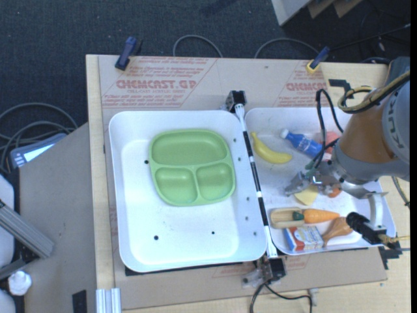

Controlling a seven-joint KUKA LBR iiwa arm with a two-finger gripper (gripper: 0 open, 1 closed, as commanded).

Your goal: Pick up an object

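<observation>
My gripper [300, 180] hangs low in the right bin [273, 119], near its middle, reaching in from the right. Its grey fingers look spread open with nothing between them. A pale yellow wedge [305, 197] lies just below the fingers. A yellow banana [268, 150] rests to the upper left, and a blue bottle [301, 142] with a white cap lies above the gripper. Near the front lie a tan stick [284, 216], an orange carrot [317, 216], an orange cone [338, 227] and a red, white and blue box [305, 238].
The left bin [130, 194] holds a green divided plate [192, 167]. A black-edged divider [253, 175] runs between the two bins. The arm's grey body [368, 145] covers the right bin's right side. Something pink [331, 137] peeks out beside the bottle.
</observation>
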